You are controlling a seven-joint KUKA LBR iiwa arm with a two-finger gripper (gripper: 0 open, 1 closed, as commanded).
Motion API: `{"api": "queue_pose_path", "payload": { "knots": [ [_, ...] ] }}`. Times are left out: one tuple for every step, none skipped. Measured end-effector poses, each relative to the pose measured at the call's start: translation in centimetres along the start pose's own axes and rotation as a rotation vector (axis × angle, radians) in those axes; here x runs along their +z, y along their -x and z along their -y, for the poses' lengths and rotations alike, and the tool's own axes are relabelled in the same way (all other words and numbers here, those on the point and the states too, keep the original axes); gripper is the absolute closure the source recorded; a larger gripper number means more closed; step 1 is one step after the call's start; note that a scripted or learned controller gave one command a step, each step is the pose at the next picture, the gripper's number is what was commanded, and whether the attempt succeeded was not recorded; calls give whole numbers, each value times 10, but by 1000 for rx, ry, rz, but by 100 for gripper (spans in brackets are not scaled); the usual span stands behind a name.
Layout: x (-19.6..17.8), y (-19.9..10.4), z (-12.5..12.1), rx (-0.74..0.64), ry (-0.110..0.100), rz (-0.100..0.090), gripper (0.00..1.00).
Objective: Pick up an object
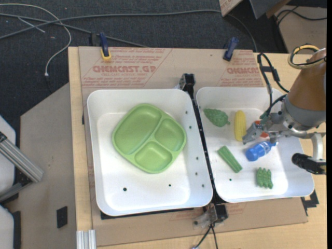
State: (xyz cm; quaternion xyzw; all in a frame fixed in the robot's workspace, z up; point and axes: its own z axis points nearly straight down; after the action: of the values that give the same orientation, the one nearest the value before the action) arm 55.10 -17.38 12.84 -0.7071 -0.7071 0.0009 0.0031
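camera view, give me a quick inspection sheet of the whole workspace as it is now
surface: cardboard-covered bench bearing a left bin and a right bin, side by side.
job's things: right bin holds a blue bottle, yellow corn, a leafy green piece, a green stick and a small green block.
clutter: green divided plate in the left bin.
grippers: end effector low over the right bin, right above the blue bottle; grasp not confirmed.
cables: white cable on the floor; black cable beside the arm.
surroundings: dark carpet, blue clamps on the bench's far edge.
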Motion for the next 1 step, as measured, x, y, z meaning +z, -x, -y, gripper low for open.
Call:
{"api": "queue_pose_path", "payload": {
  "knots": [
    [46, -1, 0, 0, 0, 1, 0]
  ]
}}
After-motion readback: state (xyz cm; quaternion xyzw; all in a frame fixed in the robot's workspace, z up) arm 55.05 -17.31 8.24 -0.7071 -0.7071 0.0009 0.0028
